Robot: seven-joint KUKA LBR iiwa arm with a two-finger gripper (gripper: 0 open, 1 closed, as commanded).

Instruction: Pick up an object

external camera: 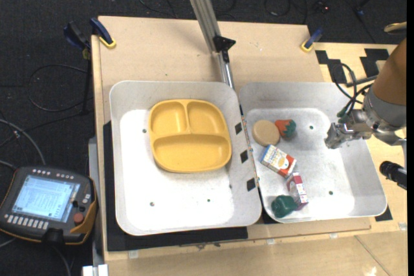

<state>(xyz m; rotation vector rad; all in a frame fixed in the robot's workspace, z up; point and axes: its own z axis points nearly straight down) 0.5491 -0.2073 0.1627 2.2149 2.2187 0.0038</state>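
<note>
Your nearest targets, the carton (278, 160) and round biscuit (265, 132), lie in the right bin (362, 191), well left of the hand (337, 136). You cannot tell whether it is open. Centre over one item before descending, clear of its neighbours.

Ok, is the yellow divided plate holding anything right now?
Empty. The yellow plate lies flat in the left bin, and all three compartments show bare yellow.
</note>
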